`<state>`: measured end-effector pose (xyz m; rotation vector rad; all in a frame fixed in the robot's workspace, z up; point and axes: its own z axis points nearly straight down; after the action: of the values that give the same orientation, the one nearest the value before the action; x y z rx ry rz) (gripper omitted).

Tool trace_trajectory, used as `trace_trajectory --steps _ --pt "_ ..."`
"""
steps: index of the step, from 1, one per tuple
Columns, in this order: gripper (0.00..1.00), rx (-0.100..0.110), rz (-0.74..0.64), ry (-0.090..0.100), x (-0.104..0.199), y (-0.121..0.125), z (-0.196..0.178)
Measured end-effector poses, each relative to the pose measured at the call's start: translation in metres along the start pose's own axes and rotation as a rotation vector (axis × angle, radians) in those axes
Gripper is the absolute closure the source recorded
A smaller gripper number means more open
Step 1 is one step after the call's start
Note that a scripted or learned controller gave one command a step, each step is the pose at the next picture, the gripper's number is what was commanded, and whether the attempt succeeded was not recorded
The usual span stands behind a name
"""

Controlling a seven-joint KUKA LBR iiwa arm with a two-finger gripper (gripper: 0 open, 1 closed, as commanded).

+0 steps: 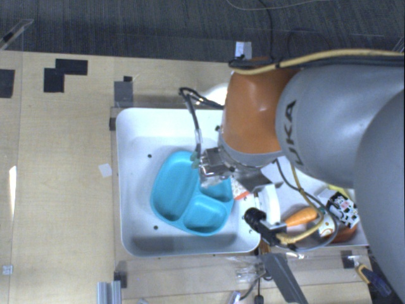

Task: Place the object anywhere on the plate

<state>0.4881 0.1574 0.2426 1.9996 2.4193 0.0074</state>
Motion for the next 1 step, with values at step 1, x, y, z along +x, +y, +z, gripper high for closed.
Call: trace_trajectory --steps 1 --pt "0.0 0.0 0.0 0.0 -0.0001 0.0 0.0001"
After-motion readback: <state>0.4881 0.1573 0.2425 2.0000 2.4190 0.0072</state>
